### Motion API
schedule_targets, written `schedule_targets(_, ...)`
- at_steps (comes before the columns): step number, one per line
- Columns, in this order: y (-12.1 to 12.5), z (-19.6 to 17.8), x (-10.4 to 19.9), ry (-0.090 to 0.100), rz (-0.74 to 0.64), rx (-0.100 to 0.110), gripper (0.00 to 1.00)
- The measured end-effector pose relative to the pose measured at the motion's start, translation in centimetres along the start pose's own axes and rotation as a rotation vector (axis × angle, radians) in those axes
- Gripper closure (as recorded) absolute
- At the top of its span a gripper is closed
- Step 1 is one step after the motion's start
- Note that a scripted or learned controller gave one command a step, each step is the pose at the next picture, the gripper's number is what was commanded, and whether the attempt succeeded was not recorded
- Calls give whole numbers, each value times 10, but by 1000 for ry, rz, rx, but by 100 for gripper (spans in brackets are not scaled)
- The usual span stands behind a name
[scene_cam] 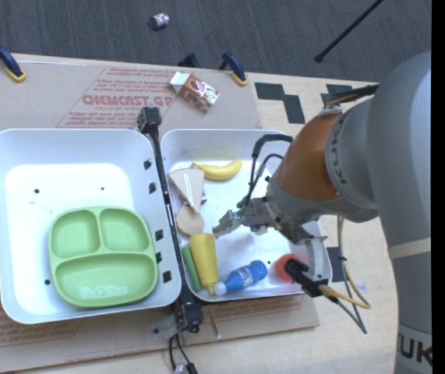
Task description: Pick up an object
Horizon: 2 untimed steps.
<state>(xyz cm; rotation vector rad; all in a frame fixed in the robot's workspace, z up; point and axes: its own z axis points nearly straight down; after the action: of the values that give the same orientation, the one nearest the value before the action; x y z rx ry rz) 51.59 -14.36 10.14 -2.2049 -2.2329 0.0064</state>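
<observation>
My gripper (228, 224) hangs low over the middle of the right bin (224, 135), reaching in from the right under the grey and orange wrist. Just left of it lie a round tan piece (191, 223) and a pale beige wedge (186, 187). A yellow bottle (204, 260) lies below the gripper, with a green strip (188, 269) along its left side. A blue bottle (242, 276) rests at the bin's front wall, and a red-orange object (287, 266) sits to its right. A banana (218, 169) lies near the back wall. I see nothing held in the gripper.
The left bin (19, 162) holds a green divided plate (103, 255). A small carton (196, 91) lies on the cardboard behind the bins, with blue clamps (234, 66) along the back edge. The arm's bulk covers the right bin's right side.
</observation>
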Motion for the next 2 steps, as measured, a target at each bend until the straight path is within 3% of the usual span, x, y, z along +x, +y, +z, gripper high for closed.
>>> schedule_targets(1, -40, 11, 35, 2, 7, 0, 0)
schedule_targets(2, -39, 0, 35, 1, 2, 0, 100)
